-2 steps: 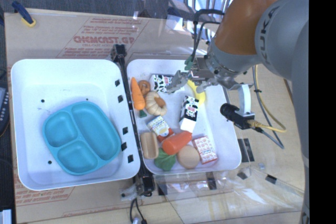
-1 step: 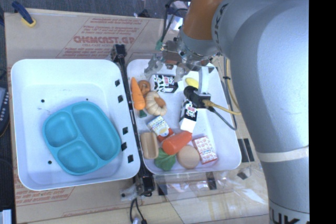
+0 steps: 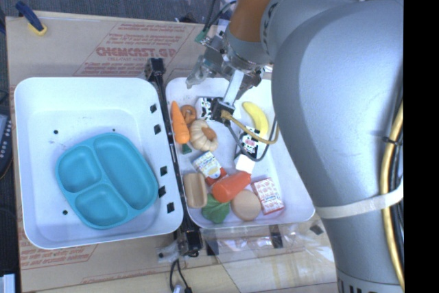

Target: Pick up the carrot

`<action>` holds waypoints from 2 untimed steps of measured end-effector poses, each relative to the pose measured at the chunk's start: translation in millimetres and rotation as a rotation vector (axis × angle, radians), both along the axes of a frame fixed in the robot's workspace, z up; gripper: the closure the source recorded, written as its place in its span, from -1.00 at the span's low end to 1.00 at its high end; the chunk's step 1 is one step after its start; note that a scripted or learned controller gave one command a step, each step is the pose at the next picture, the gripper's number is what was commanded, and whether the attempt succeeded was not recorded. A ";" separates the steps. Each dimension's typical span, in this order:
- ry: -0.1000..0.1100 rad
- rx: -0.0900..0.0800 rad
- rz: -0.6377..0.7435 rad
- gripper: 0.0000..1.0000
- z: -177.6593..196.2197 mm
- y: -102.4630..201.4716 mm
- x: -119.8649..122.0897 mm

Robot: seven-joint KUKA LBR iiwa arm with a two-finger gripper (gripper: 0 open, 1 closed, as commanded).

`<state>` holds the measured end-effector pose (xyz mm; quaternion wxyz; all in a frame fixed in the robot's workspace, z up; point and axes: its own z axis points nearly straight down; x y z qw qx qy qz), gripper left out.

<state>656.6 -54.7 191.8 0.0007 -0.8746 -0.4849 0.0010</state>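
Note:
The carrot (image 3: 180,124) is orange and slim. It lies lengthwise along the left wall of the right bin (image 3: 296,183), in its upper half, with a tan ridged pastry (image 3: 203,136) touching its right side. My gripper (image 3: 215,88) hangs over the bin's far end, just up and to the right of the carrot's top. Its fingers (image 3: 195,76) are spread open with nothing between them. The grey arm covers the right side of the bin.
A banana (image 3: 257,118), cow-print pieces (image 3: 248,145), a small carton (image 3: 208,165), a red pepper (image 3: 232,185), an egg (image 3: 245,204), a red box (image 3: 267,195) and a bun (image 3: 195,189) crowd the right bin. The left bin (image 3: 27,103) holds a blue divided tray (image 3: 106,178).

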 end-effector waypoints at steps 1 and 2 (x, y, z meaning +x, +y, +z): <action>0.009 -0.001 -0.240 -1.00 -2.2 27.3 -11.9; 0.010 0.001 -0.175 -1.00 -2.3 57.7 -10.2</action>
